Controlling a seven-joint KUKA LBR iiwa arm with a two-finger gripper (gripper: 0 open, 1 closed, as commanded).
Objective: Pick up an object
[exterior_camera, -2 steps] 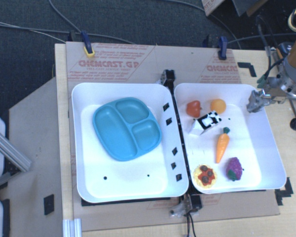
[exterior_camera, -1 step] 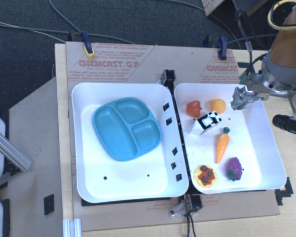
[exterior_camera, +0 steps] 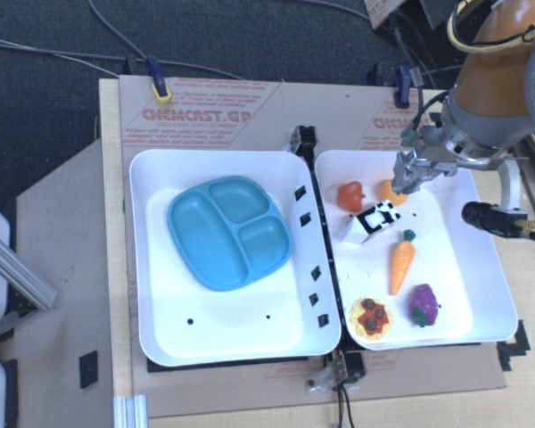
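Observation:
My gripper (exterior_camera: 404, 181) hangs low over the far part of the right bin (exterior_camera: 481, 279), on the arm that comes in from the right. Right beside its tip lies a small orange thing (exterior_camera: 388, 192), partly hidden by the gripper. I cannot tell whether the two touch. A red-orange toy vegetable (exterior_camera: 349, 194) lies just to the left. A black-and-white toy (exterior_camera: 375, 218) sits a little nearer than the gripper. Further forward lie a carrot (exterior_camera: 401, 264), a purple bunch of grapes (exterior_camera: 423, 303) and a small round pizza (exterior_camera: 372, 317).
The left bin (exterior_camera: 152, 266) bears a blue divided plate (exterior_camera: 230, 230). A black rail with clips (exterior_camera: 314, 230) runs between the two bins. Cardboard (exterior_camera: 205, 114) lies under the bins, and cables trail on the dark floor behind.

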